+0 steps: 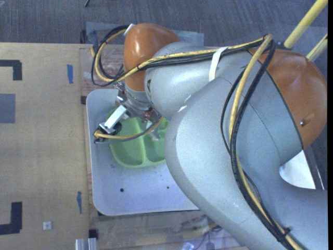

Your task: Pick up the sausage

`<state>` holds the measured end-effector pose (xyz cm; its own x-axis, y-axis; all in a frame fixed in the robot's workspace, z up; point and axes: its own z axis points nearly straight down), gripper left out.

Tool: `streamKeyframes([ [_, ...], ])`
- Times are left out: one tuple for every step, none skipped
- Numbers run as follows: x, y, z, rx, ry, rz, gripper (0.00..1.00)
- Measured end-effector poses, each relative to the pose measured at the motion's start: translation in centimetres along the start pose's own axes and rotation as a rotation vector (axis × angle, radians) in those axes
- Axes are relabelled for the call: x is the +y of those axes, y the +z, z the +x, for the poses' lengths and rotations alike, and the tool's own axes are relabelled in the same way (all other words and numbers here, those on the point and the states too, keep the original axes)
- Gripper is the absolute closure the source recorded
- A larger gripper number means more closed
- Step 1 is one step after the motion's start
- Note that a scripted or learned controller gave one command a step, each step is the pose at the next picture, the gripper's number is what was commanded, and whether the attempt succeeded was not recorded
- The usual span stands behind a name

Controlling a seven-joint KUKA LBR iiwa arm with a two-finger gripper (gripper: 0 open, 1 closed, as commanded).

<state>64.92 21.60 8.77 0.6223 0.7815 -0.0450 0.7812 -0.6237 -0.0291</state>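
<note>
1 arm [218, 139] reaches in across the white bin [135, 194], which sits on the table [41, 139], and its bulk covers much of the bin. The pincer [132, 113] hangs low over a green dish [136, 151] with 2 compartments that lies in the bin directly beneath it. The state of the pincer cannot be told, since the wrist and a looped yellow cable [125, 135] hide its working end, and nothing can be confirmed as grasped. The sausage cannot be identified with certainty. 1 small reddish-brown patch [149, 114] shows just beside the pincer, on its arm side, at the dish's upper edge. It may be the sausage or a part of the tool, and too little of it is exposed to tell its long axis. If the patch is the sausage, it lies touching or just beside the pincer and slightly toward the arm, so the coming move would be a short correction and a closing, not a long reach. Judgement: the grasp attempt is in hand, and the pickup is not yet shown to be done.
</note>
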Motion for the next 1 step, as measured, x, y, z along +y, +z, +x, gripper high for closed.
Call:
streamKeyframes([
  [0.82, 0.05, -1.22, -0.002, -0.302, 0.048, 0.00],
])
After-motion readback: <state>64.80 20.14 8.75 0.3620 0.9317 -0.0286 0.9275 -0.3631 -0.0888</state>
